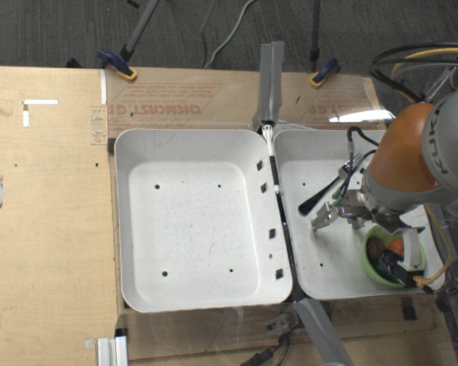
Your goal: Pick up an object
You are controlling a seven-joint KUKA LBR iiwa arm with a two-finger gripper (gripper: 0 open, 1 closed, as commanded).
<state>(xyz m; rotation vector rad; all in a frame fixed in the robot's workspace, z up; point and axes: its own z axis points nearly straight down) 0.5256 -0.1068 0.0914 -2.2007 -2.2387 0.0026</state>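
The left bin lies beside the right bin. In the right bin a black utensil handle runs along the two-to-eight o'clock line — slim, dark, its upper end hidden under the arm. The gripper hangs just below it; whether its fingers are parted or closed I cannot tell. At four o'clock sits a green bowl, contents unclear.

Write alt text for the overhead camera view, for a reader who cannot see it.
A grey robot arm with an orange band reaches from the right into the right-hand white bin, its gripper low over the bin floor beside a black-handled utensil. A green bowl holding small items sits in that bin's near right corner; the left bin adjoins it.
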